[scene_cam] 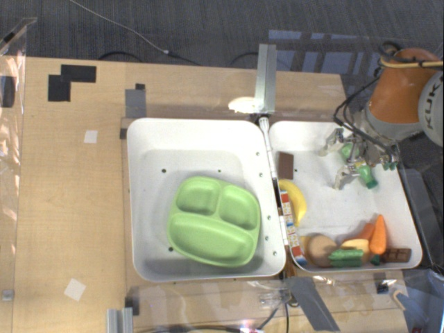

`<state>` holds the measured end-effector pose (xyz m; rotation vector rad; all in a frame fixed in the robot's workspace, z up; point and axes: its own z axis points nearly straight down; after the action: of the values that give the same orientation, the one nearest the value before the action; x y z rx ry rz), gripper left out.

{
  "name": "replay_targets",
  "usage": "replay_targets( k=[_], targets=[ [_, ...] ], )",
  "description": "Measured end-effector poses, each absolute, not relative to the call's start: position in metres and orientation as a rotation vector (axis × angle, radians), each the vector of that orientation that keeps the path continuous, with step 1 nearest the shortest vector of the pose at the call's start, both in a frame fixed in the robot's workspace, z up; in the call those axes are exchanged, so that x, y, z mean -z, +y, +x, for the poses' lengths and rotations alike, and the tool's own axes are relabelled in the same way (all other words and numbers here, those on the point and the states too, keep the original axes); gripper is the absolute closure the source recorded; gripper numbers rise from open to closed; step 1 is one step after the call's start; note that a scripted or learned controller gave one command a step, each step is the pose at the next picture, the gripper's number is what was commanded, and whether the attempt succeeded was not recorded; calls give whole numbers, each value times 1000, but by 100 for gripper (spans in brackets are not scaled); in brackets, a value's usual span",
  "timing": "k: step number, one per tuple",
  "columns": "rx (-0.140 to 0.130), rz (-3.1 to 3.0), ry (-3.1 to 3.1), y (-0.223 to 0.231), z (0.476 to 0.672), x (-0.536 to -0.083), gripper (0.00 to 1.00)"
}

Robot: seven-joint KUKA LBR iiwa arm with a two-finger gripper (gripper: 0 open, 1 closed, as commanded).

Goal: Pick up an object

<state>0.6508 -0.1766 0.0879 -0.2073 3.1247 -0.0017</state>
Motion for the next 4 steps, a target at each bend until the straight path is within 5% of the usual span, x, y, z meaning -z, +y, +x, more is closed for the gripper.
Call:
replay_targets(
  k=[1,2,3,4],
  targets=[
    [6,-461,3096,-206,672,-90,0],
    [5,-498,3090,-191,672,-89,0],
    [12,-499,3077,-190,676,-105,100],
    [17,-397,3087,-206,674,-263,100]
  ],
)
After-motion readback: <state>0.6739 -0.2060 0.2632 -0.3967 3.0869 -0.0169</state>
